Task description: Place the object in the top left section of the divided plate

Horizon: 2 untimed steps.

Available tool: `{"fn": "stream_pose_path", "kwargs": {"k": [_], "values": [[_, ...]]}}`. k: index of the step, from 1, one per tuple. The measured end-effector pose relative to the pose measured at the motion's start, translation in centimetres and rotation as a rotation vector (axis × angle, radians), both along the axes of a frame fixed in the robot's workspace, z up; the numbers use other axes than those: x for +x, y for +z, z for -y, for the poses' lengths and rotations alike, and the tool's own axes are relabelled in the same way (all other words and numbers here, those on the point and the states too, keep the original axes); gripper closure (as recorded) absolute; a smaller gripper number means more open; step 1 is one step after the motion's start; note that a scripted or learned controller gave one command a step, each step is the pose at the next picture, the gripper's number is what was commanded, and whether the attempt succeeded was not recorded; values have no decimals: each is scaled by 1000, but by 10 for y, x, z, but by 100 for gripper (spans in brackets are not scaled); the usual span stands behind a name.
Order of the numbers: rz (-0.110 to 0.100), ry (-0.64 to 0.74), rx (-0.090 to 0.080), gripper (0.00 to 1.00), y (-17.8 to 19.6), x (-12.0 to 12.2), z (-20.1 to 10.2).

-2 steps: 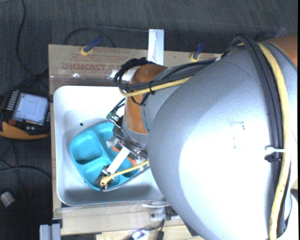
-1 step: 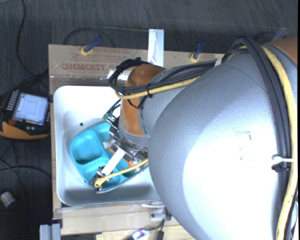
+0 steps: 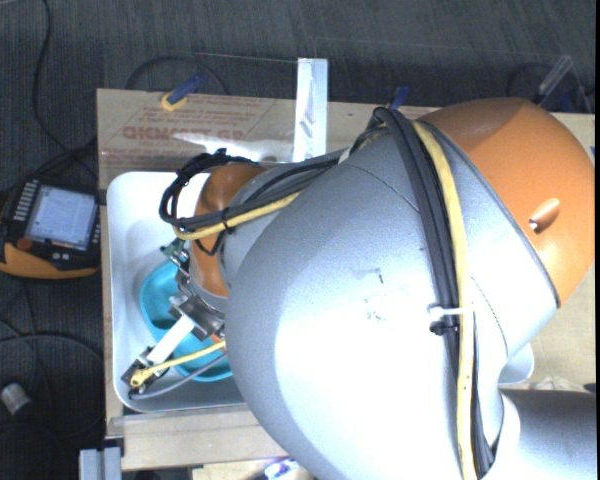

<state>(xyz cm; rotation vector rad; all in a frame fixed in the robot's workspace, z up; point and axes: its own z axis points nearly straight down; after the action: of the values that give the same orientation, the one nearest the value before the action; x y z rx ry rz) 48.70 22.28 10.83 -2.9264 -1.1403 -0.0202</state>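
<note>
The blue divided plate (image 3: pixel 157 296) lies in the left white bin (image 3: pixel 126 230); a small part of its left side shows, and the arm hides the rest, sections included. My gripper (image 3: pixel 188 313) hangs low over the plate's visible edge, under the orange wrist band (image 3: pixel 223 200). A white bar (image 3: pixel 168 346) and a yellow cable (image 3: pixel 172 365) slant from the gripper toward the bin's front left corner. I cannot pick out any object to be placed.
The grey arm (image 3: pixel 380 298) covers the middle and right of the bench, including the right bin. A cardboard sheet (image 3: pixel 210 128) lies behind the left bin. On the floor to the left sits a hand-held control unit (image 3: pixel 52 226).
</note>
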Motion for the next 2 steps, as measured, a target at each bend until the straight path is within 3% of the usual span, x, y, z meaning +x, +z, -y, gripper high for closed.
{"fn": "stream_pose_path", "kwargs": {"k": [1,2], "values": [[-15,334,-12,100,108,-4,-10],[-18,61,-11,100,68,-5,2]]}}
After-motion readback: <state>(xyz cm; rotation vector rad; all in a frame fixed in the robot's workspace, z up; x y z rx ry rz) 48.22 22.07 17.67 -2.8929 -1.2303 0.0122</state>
